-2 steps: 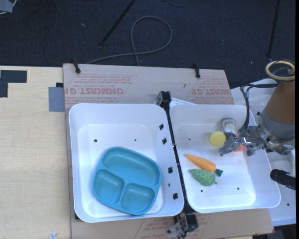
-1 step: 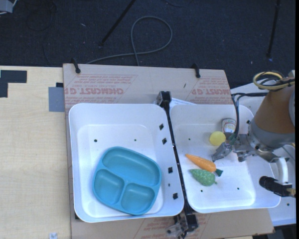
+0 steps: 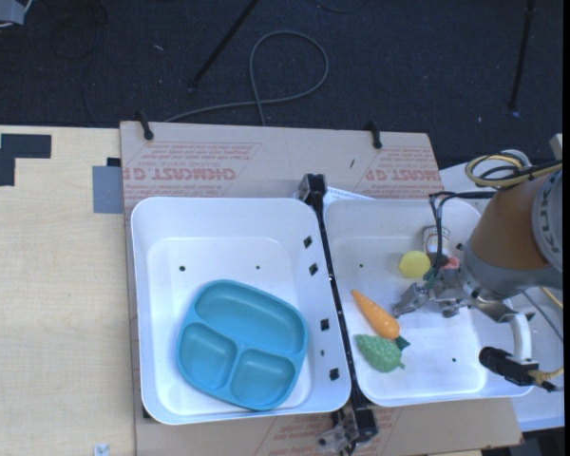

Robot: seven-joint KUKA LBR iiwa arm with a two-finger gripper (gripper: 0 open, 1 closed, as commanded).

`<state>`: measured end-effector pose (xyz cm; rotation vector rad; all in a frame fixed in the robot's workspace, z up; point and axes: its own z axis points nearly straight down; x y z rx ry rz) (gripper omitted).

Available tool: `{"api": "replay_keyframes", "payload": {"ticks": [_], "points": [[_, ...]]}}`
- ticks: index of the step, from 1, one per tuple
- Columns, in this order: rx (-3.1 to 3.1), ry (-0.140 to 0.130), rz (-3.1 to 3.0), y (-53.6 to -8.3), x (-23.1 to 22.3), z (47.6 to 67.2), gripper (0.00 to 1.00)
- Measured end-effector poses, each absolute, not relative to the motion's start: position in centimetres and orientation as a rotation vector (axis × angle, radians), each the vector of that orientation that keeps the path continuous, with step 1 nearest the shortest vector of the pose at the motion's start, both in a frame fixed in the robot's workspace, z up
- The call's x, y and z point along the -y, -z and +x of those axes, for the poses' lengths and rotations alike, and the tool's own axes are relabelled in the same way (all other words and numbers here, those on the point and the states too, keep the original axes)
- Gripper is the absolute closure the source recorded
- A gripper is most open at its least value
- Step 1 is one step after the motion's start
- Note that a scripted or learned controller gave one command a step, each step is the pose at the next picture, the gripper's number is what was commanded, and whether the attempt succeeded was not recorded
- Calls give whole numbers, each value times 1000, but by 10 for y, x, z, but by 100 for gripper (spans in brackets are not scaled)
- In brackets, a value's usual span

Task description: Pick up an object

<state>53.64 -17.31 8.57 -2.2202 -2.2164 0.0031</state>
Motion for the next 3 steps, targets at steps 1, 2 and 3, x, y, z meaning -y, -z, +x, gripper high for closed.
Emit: {"api": "replay_keyframes", "payload": {"ticks": [1,2,3], "points": [[2213,-1,-2226,-98,174,537,100],[2217,2,-2229,-160,179,534,100],[2223,1,-2223,-204,186,537,100]]}}
